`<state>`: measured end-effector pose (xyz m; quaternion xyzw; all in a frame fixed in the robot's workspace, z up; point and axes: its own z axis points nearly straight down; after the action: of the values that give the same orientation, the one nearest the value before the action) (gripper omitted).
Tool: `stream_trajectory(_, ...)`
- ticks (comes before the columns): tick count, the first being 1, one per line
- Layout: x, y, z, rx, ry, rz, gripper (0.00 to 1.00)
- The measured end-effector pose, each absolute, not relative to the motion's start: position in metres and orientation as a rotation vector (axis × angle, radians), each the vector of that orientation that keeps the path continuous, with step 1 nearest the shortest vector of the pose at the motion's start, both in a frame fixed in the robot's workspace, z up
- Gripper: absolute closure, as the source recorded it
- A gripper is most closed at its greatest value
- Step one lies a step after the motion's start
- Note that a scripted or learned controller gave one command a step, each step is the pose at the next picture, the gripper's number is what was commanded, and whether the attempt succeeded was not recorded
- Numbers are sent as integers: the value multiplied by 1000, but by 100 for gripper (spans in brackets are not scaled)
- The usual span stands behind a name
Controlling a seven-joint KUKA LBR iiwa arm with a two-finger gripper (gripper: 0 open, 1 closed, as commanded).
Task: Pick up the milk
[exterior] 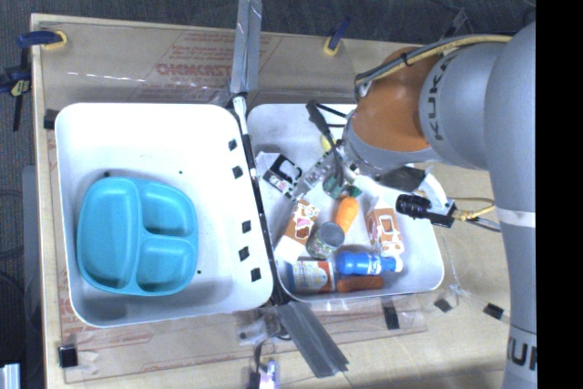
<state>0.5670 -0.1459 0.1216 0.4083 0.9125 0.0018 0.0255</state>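
Observation:
Two small white-and-orange cartons lie in the right bin [426, 273]. One carton [303, 220] is left of the carrot [346, 213], the other carton [384, 230] is right of it. Which of them is the milk I cannot tell from the print. My gripper [305, 176] hangs low over the bin's upper middle, just above and left of the carrot, a little above the left carton. The orange wrist band [392, 109] and grey arm cover the bin's upper right part.
A grey can [325, 237], a blue bottle [366, 264], a labelled jar [310, 275] and a red item [360, 284] crowd the right bin's front. The left bin [137, 127] holds a blue divided plate [137, 234]. A ridge with black clips [248, 196] separates the bins.

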Motion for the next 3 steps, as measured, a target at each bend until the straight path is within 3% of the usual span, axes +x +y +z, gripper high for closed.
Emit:
stream_trajectory(1,538,-146,186,1249,2882,0,100)
stream_trajectory(2,608,-131,284,1233,2887,0,100)
stream_trajectory(3,587,-85,310,357,3122,-1,100)
